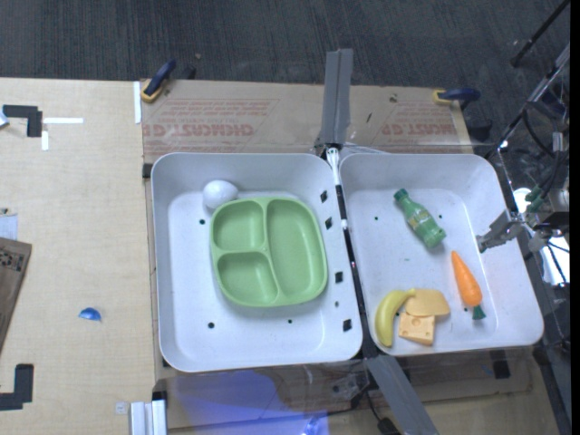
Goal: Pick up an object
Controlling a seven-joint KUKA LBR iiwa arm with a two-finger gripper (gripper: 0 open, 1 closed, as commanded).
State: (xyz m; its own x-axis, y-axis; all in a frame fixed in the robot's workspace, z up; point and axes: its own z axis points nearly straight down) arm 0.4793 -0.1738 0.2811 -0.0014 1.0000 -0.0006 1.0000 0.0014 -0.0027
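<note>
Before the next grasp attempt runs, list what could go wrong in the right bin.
The yellow toy banana touches the orange cheese wedge, so a grasp there may catch both or push one away. The orange toy carrot lies near the right white bin's wall, leaving little finger room on that side. The green plastic bottle lies on its side and might roll when nudged.

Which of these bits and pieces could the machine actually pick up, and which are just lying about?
Could be picked up:
green bottle
carrot
banana
cheese wedge
green divided plate
white ball

Just lying about:
blue clamps
small blue piece on the bench
</note>
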